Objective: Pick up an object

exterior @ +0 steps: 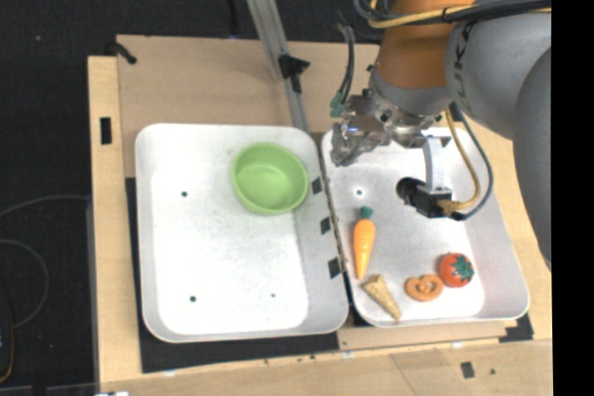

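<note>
left bin (pixel 186 292): wide bare floor, blocked by green bowl (pixel 270 179) near its far right corner | right bin (pixel 501 292): carrot (pixel 364 239), wedge (pixel 381 295), orange piece (pixel 424 287), tomato (pixel 456 269) crowd the near part | far part: hand (pixel 347 142) and arm (pixel 464 42) stand over it | slanted metal post (pixel 264 14) crosses behind the bins

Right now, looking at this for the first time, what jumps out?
The big grey arm with its orange band looms over the right bin, its gripper low at that bin's far left corner. A green bowl sits alone in the left bin, while a carrot and tomato lie in the right one.
</note>
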`<state>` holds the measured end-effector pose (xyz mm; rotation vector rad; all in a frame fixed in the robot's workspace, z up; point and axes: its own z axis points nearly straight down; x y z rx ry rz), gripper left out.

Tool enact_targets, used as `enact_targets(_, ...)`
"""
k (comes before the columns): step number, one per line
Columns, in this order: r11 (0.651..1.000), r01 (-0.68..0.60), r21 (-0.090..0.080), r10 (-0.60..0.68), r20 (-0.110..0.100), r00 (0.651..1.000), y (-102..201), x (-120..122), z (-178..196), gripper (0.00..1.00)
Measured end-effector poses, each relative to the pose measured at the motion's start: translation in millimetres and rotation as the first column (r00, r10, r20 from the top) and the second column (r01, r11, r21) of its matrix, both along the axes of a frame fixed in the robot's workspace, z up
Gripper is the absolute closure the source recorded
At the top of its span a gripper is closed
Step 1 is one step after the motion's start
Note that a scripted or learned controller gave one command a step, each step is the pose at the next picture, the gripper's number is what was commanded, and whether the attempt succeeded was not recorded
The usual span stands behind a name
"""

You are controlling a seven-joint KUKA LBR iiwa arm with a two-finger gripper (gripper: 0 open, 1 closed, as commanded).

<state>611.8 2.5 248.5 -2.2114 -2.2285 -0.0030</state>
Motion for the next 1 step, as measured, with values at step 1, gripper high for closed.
enact_targets(1,1.0,0.004,-0.002,-0.004,0.0,1.0,54.0,-13.9,-12.0,1.0)
